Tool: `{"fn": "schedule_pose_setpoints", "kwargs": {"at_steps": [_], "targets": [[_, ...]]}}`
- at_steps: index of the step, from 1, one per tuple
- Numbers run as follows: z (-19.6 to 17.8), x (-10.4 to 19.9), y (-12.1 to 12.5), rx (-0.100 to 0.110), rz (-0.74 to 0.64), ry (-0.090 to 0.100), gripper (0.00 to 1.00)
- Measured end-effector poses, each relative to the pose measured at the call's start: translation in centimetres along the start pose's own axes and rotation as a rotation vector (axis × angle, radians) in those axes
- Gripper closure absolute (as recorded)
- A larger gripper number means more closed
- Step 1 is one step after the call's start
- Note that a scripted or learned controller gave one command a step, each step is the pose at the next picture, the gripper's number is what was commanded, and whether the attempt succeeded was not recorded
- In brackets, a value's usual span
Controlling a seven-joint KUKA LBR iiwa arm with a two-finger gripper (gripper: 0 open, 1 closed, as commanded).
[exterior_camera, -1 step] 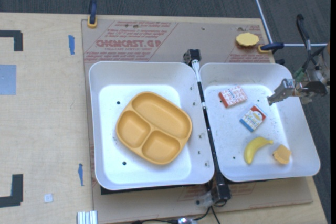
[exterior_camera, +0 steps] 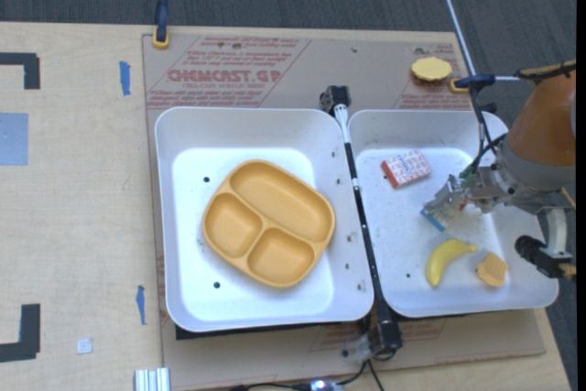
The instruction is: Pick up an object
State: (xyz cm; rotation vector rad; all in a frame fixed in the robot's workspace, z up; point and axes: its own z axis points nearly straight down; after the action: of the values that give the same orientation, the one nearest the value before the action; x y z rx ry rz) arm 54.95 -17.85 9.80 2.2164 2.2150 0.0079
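1. Two shallow white bins sit side by side on a brown printed board that lies on the pale wooden bench. The left bin holds a yellow-orange divided plate with three compartments, lying flat and turned at a slant.
2. The right bin holds the loose things: a small red-and-white patterned packet near the upper middle, a yellow banana low on the floor, and a small orange-yellow chunk just to the banana's right, apart from it.
3. The banana is short and curved, bright yellow, with its thicker end pointing down and left and its thinner tip up and right. It lies free on the bin floor, touched by nothing.
4. The arm comes in from the right, its orange band above the right bin's rim. The gripper hangs low over the middle of the right bin, just above the banana and below and right of the packet.
5. At the gripper's tips there is a small grey and blue piece, but it is too small and blurred to tell whether this is a separate thing or part of the gripper, so I cannot tell how far apart the fingers stand or whether they have hold of anything.
6. A round yellow disc rests on the board beyond the right bin, beside a blue-handled clamp. Another clamp grips the board's far left corner.
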Motion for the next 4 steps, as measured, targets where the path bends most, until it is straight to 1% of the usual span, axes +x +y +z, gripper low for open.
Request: {"fn": "schedule_pose_setpoints", "kwargs": {"at_steps": [1,2,3,4], "targets": [[1.2,4.9,-1.0,0.008,-0.002,0.004,0.0],[1.1,8.2,-4.5,0.006,-0.001,0.002,0.0],[1.1,8.3,-6.9,0.004,-0.001,0.002,0.0],[1.2,8.5,-4.9,0.008,0.0,0.001,0.0]]}}
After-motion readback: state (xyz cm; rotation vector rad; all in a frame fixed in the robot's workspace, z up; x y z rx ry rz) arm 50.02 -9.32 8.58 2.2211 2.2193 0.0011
